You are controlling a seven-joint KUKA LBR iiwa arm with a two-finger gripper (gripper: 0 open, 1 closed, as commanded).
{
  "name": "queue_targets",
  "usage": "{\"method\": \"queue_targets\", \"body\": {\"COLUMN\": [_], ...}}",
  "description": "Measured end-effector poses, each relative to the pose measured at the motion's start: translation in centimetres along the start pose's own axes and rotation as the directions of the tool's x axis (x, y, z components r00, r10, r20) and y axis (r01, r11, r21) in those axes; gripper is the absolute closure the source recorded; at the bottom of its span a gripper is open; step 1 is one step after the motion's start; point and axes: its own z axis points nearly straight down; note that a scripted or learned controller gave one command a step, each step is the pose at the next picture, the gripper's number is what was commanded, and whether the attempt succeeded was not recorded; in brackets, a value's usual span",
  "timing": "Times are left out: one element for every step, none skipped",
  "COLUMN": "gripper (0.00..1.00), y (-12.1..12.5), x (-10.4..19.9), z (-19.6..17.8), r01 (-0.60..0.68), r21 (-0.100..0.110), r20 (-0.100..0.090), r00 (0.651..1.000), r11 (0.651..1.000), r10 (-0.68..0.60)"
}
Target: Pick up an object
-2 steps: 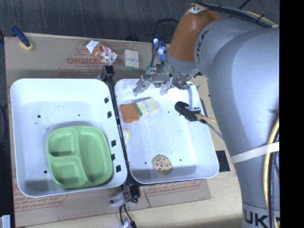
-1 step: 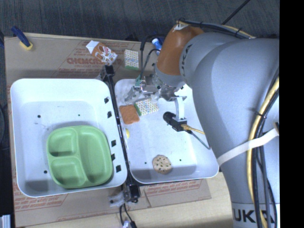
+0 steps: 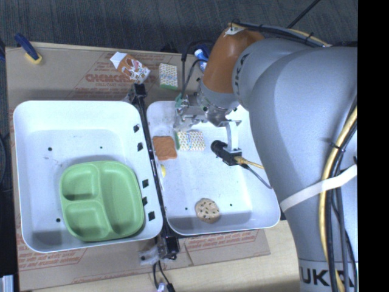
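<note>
Gripper (image 3: pixel 189 119) tip blurred, over patterned pad (image 3: pixel 192 140), right bin (image 3: pixel 258 215).

My arm (image 3: pixel 298 102) is a thick, rounded grey shell, smooth and matte, with an orange band (image 3: pixel 223 59) wrapped just above the wrist. Black cables (image 3: pixel 267 29) run over the top of me, more dark and yellowish ones (image 3: pixel 340 181) hang down my side, and a pale strap (image 3: pixel 316 190) crosses my body. White letters "UK" (image 3: pixel 319 277) show low on my base.
</note>
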Motion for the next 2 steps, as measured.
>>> {"method": "queue_targets", "body": {"gripper": [1.0, 0.0], "y": [-1.87, -1.94], "x": [10.14, 9.99], "z": [-8.58, -8.46], "r01": [-0.006, -0.008], "r21": [0.008, 0.01], "r20": [-0.006, -0.005], "r00": [1.0, 1.0], "r11": [1.0, 1.0], "r10": [0.006, 0.008]}}
